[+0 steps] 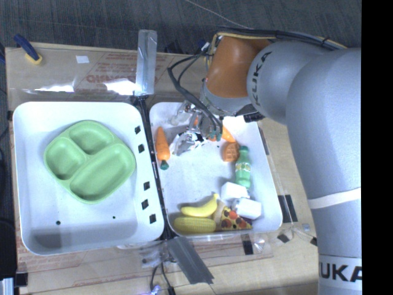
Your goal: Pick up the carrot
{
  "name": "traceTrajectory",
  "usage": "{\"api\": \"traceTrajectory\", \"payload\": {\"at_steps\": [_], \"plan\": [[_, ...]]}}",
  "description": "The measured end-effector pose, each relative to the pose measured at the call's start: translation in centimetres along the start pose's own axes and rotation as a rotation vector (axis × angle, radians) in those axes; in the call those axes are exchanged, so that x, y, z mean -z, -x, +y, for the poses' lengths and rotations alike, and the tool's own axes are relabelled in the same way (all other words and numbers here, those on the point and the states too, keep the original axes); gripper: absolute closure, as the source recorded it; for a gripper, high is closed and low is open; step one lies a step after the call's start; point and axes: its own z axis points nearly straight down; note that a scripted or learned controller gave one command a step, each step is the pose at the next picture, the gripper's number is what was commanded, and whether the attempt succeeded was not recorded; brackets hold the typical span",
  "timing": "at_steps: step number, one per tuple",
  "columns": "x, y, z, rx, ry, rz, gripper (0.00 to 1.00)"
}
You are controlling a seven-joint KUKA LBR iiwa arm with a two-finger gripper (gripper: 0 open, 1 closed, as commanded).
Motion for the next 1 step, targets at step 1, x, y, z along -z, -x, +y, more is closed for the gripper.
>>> {"api": "traceTrajectory", "payload": {"at_steps": [1], "plan": [[-1.38,-2.68,-0.04,-0.117,0.002,0.006,0.0]]}}
